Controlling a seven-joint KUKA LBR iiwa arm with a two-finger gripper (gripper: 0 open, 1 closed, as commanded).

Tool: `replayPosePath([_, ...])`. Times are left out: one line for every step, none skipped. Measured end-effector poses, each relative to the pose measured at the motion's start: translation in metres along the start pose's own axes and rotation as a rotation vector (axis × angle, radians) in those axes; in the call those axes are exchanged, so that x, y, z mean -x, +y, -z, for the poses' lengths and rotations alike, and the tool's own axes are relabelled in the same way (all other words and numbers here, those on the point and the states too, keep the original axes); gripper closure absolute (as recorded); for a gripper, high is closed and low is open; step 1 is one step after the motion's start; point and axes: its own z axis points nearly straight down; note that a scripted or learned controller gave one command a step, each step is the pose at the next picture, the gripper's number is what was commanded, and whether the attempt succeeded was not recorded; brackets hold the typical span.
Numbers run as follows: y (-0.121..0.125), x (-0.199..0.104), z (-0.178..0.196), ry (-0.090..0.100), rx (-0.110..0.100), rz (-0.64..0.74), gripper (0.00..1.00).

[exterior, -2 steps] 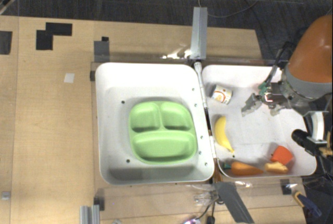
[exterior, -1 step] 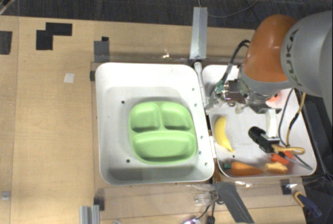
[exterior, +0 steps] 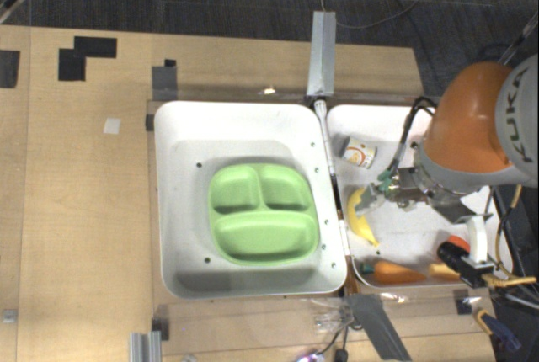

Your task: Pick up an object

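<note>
While arm reached into right bin (exterior: 370,118), gripper (exterior: 389,190) hovered just above banana (exterior: 360,221) — finger state impossible to tell. Green divided plate (exterior: 263,213) lay in left bin (exterior: 181,183).

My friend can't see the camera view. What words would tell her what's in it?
A grey and orange robot arm reaches into the right white bin, above a banana, a carrot and a small can. The left bin holds a green divided tray.

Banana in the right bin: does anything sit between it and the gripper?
Nothing visible does. The gripper hangs just right of the banana, with bare bin floor between; the small can and carrot lie off to the sides.
</note>
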Motion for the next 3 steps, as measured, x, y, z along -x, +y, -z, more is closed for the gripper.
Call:
replayPosePath([0.075,-0.003,0.0,0.0,0.0,-0.01,0.0])
replayPosePath([0.01,0.011,0.0,0.0,0.0,0.046,0.0])
replayPosePath([0.081,-0.007,0.0,0.0,0.0,0.024,0.0])
